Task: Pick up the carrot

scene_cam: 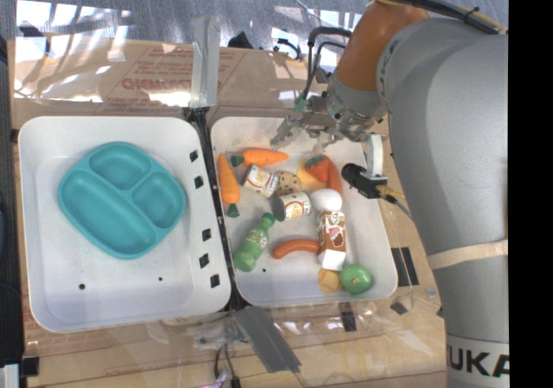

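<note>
You're seeing the gripper hovering spread and empty just above the carrot, which is lying ungrabbed; grasp and lift pending.

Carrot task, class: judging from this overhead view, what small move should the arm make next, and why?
Probably a short drop toward the carrot. The gripper hangs at the right bin's far end, just right of that carrot, with nothing between its fingers. A second carrot lies farther left along the wall.
</note>
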Motion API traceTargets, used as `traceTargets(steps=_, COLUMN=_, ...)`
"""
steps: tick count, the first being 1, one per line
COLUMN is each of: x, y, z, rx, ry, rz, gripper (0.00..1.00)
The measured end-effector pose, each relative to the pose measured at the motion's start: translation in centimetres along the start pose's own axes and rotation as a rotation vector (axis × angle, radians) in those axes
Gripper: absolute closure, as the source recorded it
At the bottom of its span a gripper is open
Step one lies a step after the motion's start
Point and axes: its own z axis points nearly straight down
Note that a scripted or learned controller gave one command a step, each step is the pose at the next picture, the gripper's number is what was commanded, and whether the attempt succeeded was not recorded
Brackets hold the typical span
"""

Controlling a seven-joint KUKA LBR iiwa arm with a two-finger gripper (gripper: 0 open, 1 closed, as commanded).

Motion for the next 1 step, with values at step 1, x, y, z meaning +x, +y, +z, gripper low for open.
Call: traceTargets(steps=1, x=4.21, y=-0.37, z=5.76, rx=0.005, ry=0.002, rz=-0.233, gripper=0.00)
